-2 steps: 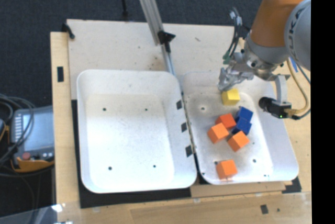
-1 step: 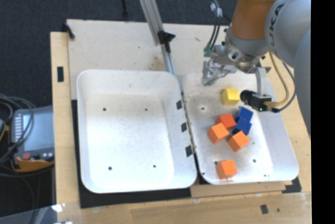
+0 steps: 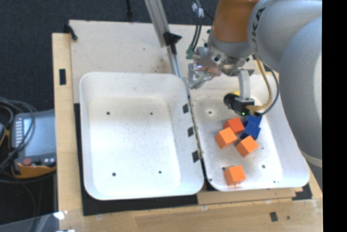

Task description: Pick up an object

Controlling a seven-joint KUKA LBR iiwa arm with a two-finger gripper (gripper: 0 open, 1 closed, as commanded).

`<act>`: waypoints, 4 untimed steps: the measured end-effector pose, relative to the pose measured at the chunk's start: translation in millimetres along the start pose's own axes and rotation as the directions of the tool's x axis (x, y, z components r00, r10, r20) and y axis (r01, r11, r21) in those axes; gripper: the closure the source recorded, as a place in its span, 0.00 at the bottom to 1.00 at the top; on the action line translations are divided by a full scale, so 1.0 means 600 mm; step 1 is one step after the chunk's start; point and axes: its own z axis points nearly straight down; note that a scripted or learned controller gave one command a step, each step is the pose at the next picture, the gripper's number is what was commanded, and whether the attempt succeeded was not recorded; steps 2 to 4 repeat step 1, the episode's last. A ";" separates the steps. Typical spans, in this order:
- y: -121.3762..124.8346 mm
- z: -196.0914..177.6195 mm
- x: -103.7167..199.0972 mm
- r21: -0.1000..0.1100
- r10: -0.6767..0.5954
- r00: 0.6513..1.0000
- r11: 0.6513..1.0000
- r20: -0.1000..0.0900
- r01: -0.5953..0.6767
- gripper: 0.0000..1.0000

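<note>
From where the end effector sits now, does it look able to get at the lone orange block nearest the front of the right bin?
Probably yes. The lone orange block lies apart from the other blocks in the right bin, with nothing over it; the end effector hangs above that bin's far corner.

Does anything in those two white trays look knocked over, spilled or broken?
Nothing stands out. Four orange blocks and a blue block lie loosely clustered inside the right bin, none over its rim. The left bin shows only dark speckles, and neither bin looks cracked.
</note>
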 end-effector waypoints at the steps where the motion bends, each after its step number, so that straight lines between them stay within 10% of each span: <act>1: 0.028 -0.006 0.077 -0.003 -0.003 1.000 1.000 -0.001 0.003 1.00; 4: 0.028 -0.006 0.077 -0.003 -0.003 1.000 1.000 -0.001 0.003 1.00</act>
